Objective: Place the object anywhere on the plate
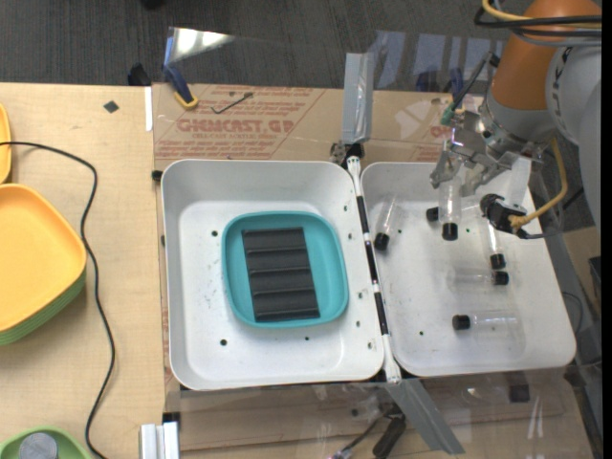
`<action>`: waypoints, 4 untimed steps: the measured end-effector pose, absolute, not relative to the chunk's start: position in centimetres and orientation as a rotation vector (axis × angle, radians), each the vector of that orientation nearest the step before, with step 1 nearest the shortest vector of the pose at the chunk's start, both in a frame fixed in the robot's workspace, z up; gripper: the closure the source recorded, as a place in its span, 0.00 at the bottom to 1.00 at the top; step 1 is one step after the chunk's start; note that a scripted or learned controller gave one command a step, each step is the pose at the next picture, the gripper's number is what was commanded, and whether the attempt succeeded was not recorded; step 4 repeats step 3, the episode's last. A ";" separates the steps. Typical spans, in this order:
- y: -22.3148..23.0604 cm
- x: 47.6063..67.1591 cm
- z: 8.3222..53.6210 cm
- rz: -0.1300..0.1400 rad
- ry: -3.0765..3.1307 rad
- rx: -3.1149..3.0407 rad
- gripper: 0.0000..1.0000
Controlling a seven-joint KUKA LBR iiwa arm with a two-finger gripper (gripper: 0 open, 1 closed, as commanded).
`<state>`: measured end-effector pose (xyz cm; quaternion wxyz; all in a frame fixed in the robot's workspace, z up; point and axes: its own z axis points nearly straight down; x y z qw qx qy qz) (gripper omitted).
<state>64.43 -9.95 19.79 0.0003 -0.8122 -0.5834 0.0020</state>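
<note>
A teal plate [332, 268] with a black ridged insert [279, 273] lies in the left white bin [191, 285]. Several clear tubes with black caps lie in the right bin [545, 342]. One tube [448, 210] runs from just under my gripper [461, 175] towards the camera, ending in its black cap. My gripper hangs over the bin's far side, right above this tube's upper end. Whether the tube is between the tips is hidden. Other tubes lie by the left wall [385, 223], at the right [496, 256] and near the front [490, 322].
The grey arm with its orange band [531, 65] comes in from the upper right, and a yellow cable [535, 213] hangs beside it. Yellow dishes [38, 256] and a black cord [96, 285] lie on the wooden bench to the left. Cardboard [249, 122] sits behind the bins.
</note>
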 end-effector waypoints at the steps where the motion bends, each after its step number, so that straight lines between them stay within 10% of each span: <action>1: -5.0 56.9 19.9 0.005 -2.053 -2.375 1.00; 2: 2.7 54.9 19.0 0.007 -2.139 -2.297 1.00; 3: 2.7 54.9 19.0 0.007 -2.138 -2.298 0.00; 4: 2.7 54.9 19.0 0.007 -2.138 -2.298 0.00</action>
